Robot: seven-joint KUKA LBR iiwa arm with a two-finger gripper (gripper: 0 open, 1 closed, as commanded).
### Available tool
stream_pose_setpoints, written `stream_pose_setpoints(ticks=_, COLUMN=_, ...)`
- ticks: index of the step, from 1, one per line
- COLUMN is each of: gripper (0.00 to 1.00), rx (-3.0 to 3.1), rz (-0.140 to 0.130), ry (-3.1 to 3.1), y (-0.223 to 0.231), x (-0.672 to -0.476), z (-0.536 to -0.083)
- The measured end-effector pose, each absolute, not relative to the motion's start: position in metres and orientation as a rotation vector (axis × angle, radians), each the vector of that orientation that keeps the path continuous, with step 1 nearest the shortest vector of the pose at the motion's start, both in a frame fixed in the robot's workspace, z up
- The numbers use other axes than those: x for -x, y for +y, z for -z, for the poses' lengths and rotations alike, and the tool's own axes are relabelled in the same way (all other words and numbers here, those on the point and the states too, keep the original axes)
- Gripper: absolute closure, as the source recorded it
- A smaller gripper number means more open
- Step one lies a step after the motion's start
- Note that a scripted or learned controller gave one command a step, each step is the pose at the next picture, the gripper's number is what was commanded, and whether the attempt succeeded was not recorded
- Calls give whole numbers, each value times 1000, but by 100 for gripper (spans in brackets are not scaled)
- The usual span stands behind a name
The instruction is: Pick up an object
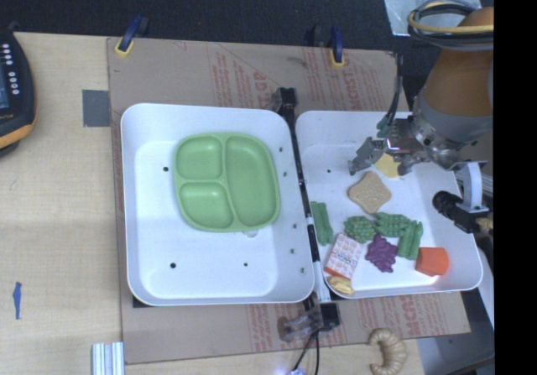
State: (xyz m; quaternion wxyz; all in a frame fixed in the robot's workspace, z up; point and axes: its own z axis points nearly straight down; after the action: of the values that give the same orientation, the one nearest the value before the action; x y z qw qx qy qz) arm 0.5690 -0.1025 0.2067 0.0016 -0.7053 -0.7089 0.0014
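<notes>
Two white bins are set side by side on the worktop (59,222), so that items can be drawn from one and the other kept apart. The left bin (143,197), at the frame's centre-left, carries a green divided plate (226,180). The right bin (336,134) holds the candidates, clustered toward its lower half: a tan bread slice (370,194), green vegetables (393,229), a purple grape bunch (382,252), an orange block (432,261) and a small packet (342,256). The gripper (384,157) is lowered at the bin's upper part, its fingers spread open over a yellow piece (388,167); nothing is seen gripped between them. A grasp there is judged likely intended.
</notes>
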Motion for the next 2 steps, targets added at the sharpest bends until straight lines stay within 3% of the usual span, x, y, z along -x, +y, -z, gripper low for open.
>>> stream_pose_setpoints(ticks=1, gripper=0, rx=2214, rz=-11, ry=-2220, y=-116, x=-520, z=-199)
stream_pose_setpoints(ticks=2, gripper=0, rx=2211, rz=-11, ry=-2221, y=-133, x=-545, z=-85)
